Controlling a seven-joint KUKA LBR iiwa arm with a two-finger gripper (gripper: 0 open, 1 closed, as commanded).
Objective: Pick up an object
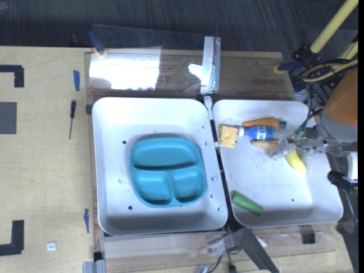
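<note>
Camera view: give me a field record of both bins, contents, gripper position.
left bin: blue divided tray
right bin: yellow block, blue-and-white bottle, orange item, yellow banana-like piece, green piece
gripper: low in right bin's upper right, beside the yellow piece
grasp: cannot tell

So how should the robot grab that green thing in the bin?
Probably from straight above, across the middle of the green object. It lies flat and alone in the right bin, long and narrow, slanting toward the front right, so the tool should pinch its short width.
</note>
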